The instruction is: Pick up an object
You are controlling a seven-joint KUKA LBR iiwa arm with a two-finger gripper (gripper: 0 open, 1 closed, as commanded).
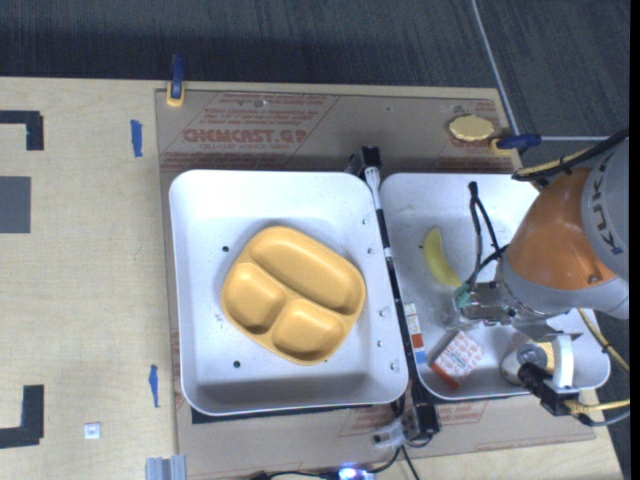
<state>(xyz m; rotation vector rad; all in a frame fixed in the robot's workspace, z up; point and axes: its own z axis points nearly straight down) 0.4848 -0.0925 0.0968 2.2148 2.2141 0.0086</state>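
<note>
Bench (90,298): a pale wooden top is seen from above at a slant, with black marks and blue tape tabs on its left part.
Board (260,128): a brown sheet with red lettering is laid under both bins.
Left bin (200,218): a shallow white bin is filled in its middle by a tray.
Tray (291,294): a yellow tray with three compartments is lying tilted in the left bin; it is turned at an angle to the bin walls.
Right bin (410,203): a shallow white bin is set just beside the left bin, their walls touching along a dark seam.
Banana (437,256): a small yellow banana is lying in the upper left part of the right bin, apart from the walls.
Box (459,356): a small red and white box is lying near the front wall of the right bin, below the banana and just left of the wrist.
Arm (560,243): the grey arm with its orange band is reached in from the right and is hung over the right bin; much of that bin's right half is covered by it.
Gripper (480,303): it is seen low over the right bin, between the banana and the box, near both.
Jaws: their state cannot be told, since they are hidden by the wrist; nothing can be seen held.
Disc (471,127): a tan round disc is lying on the board beyond the right bin.
</note>
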